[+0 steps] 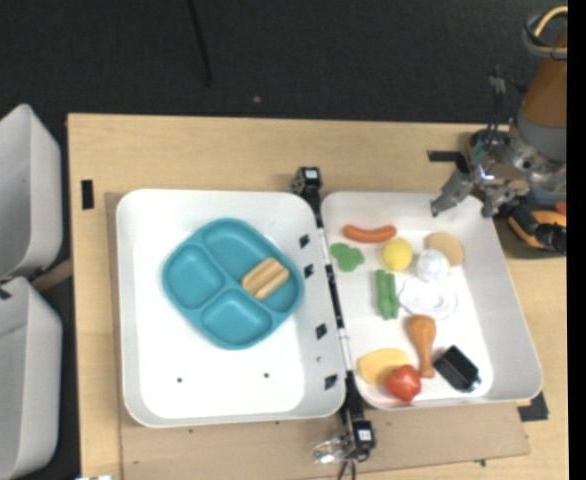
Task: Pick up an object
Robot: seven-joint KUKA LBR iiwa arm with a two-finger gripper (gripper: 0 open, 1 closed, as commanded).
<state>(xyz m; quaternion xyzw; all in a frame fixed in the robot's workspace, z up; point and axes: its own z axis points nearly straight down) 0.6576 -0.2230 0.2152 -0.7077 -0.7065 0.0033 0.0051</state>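
gripper [465, 190] poised over the right bin's [513, 298] far corner, fingers seemingly spread — nothing between them, toy food below — hot dog [369, 233], lemon [398, 255], drumstick [423, 340], tomato [404, 383]

Plate [213, 278] in left bin [143, 368]

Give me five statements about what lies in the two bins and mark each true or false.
1. A blue plate sits in the left bin. True.
2. The waffle lies in the right bin. False: it rests on the plate.
3. The hot dog lies near the right bin's far edge. True.
4. The gripper holds the lemon. False: the lemon lies in the bin, apart from it.
5. The tomato is at the right bin's near edge. True.
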